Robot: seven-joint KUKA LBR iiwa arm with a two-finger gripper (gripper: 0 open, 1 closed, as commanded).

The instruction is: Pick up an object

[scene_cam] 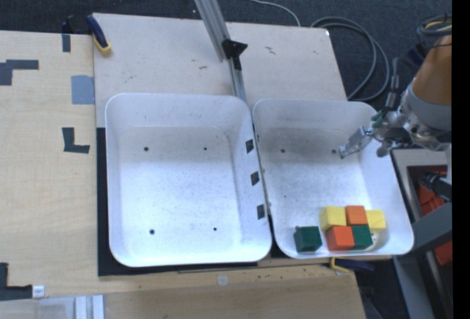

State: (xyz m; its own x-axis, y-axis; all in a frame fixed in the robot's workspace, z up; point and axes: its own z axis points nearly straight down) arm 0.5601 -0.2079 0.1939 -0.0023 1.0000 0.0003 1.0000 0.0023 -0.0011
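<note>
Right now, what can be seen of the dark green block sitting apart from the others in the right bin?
The dark green block is a small cube-like piece with a matte look, material unclear. It rests flat on the floor of the right bin, near the front wall. It lies just left of the cluster of yellow, orange and green blocks; whether it touches them is unclear.

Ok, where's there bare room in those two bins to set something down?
The left bin has open floor wall to wall. In the right bin, the floor from the far wall down toward the blocks is open below the gripper. The near right corner is crowded with blocks.
</note>
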